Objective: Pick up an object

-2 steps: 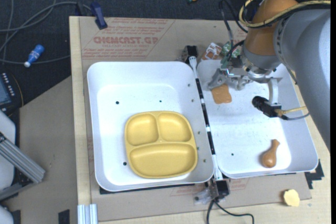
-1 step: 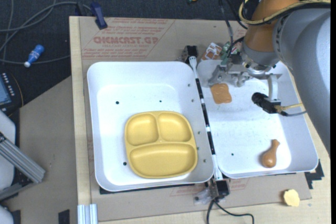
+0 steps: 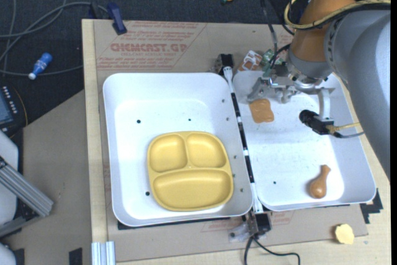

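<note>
Your gripper (image 3: 276, 89) sits low over far end of right bin (image 3: 291, 186); finger spread not discernible, cannot tell. Toast-like brown piece (image 3: 262, 111) lies just beside it on bin floor. Drumstick toy (image 3: 319, 182) near front right corner, well apart. Left bin (image 3: 124, 96) carries yellow divided plate (image 3: 188, 169). Bins rest on cardboard sheet (image 3: 155, 43); dark carpet beyond, blue bottle (image 3: 41, 64), cables.
</note>
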You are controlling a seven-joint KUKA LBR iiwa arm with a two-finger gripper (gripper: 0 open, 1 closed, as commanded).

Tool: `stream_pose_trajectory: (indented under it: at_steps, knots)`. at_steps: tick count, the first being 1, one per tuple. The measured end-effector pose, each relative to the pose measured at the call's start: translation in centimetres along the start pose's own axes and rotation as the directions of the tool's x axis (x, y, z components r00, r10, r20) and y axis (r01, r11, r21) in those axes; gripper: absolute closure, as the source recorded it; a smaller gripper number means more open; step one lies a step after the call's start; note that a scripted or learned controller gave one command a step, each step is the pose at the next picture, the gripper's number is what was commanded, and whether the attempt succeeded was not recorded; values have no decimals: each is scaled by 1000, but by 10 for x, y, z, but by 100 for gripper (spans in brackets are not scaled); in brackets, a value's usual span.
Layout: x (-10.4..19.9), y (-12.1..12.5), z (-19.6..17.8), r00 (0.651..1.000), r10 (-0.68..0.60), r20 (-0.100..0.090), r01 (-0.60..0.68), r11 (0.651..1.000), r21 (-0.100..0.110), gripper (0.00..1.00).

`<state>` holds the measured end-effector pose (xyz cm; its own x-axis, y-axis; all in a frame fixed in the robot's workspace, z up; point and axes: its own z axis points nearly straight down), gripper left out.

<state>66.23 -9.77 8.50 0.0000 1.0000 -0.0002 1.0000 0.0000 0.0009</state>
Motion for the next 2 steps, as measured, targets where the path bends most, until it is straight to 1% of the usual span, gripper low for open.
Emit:
stream_pose_trajectory:
  at_steps: [1, 2]
  knots:
    - [5, -17, 0, 1000, 1, -1, -1, 1000, 4, 0]
    - [5, -16, -11, 1000, 1, 0, -1, 1000, -1, 100]
